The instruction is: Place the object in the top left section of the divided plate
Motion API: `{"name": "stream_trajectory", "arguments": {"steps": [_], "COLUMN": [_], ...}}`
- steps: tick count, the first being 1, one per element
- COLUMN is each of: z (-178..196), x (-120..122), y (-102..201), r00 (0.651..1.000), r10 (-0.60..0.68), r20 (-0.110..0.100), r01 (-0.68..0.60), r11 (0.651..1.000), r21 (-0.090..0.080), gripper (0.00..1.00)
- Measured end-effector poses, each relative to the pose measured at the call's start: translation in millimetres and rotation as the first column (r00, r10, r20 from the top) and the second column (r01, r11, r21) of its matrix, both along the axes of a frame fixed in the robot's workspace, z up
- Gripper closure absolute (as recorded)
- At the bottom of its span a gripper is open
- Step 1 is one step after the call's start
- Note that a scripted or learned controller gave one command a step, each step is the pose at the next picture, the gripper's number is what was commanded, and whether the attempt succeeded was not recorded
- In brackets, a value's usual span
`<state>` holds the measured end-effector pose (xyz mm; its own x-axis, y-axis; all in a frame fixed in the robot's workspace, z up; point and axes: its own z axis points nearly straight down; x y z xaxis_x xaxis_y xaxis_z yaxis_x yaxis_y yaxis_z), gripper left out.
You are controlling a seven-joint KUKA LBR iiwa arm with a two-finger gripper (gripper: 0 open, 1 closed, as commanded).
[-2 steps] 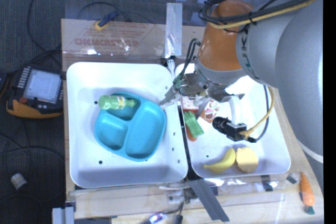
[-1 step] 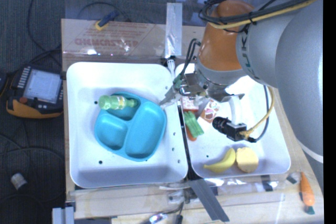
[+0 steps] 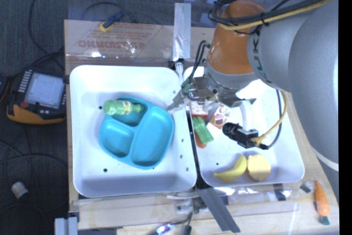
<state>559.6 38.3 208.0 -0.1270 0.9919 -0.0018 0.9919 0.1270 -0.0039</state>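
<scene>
Sitting in the top left part of the blue divided plate (image 3: 137,137) is a green and yellow toy (image 3: 123,108), well off to the left of the gripper (image 3: 193,97). That may be the thing for the task, already in its spot, though I cannot be sure. The gripper hangs over the wall between the two white bins. Its tips are hidden in the clutter, so I cannot tell how wide it is or whether it has anything.

Just below it lie a green and red toy (image 3: 201,132) and a small red and white box (image 3: 219,116). Farther down sit a banana (image 3: 232,169) and a yellow fruit (image 3: 258,167).

To do this well, I think the arm should lift straight up first, then cross the wall slowly so it does not bump the plate.
</scene>
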Motion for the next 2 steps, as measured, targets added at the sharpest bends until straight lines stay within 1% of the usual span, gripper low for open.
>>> {"name": "stream_trajectory", "arguments": {"steps": [1,2], "z": [0,95], "x": [0,-76], "y": [0,44], "r00": [1.000,0.956], "r10": [0.000,0.293], "r20": [0.000,0.001], "r01": [0.000,-0.293], "r11": [1.000,0.956], "r21": [0.000,0.000], "gripper": [0.00,0.00]}}
